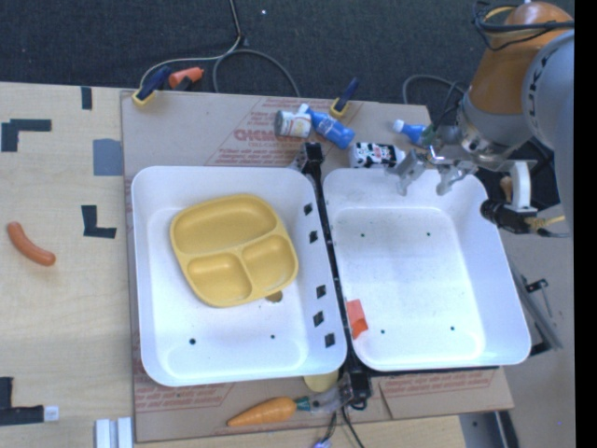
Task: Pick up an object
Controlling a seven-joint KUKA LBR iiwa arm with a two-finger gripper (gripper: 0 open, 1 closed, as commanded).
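Observation:
A yellow divided plate [235, 248] lies in the left white bin [154, 250], with a small dark object [273, 297] peeking out under its lower right edge. The right bin [485, 278] holds a small orange piece [356, 317] near its left wall. My gripper [425, 175] hangs over the far rim of the right bin, its two fingers spread apart with nothing between them. Behind the bins on the board lie a white and blue bottle [315, 124] and a black and white item [375, 155].
A toy carrot [263, 413] lies on the board in front of the bins. An orange sausage shape [31, 244] rests on the wooden bench at far left. Clamps [168, 79] and a black cable [244, 47] sit at the board's far edge.

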